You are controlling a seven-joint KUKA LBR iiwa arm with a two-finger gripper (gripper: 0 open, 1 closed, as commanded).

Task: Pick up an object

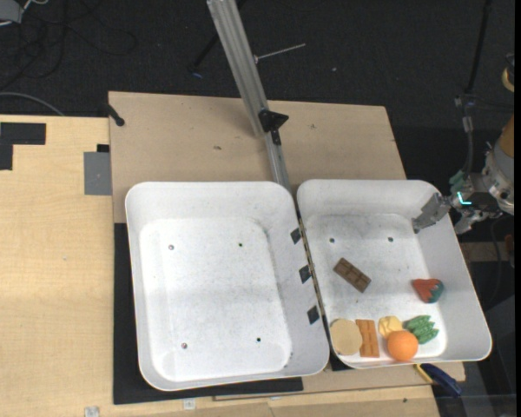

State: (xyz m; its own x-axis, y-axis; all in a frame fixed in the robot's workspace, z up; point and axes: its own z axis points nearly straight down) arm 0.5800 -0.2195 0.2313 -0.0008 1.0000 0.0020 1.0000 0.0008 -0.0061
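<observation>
Resting on tan bench | two white bins (dark floor behind)

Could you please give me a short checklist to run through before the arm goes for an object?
1. Objects lie in the right bin: ok.
2. Chocolate bar lies apart from the others, open to a grasp: ok.
3. Orange is crowded by neighbours: not ok for an easy grasp.
4. Gripper sits over the bin's upper right corner, away from the objects: ok.
5. Gripper open: cannot tell.
</observation>
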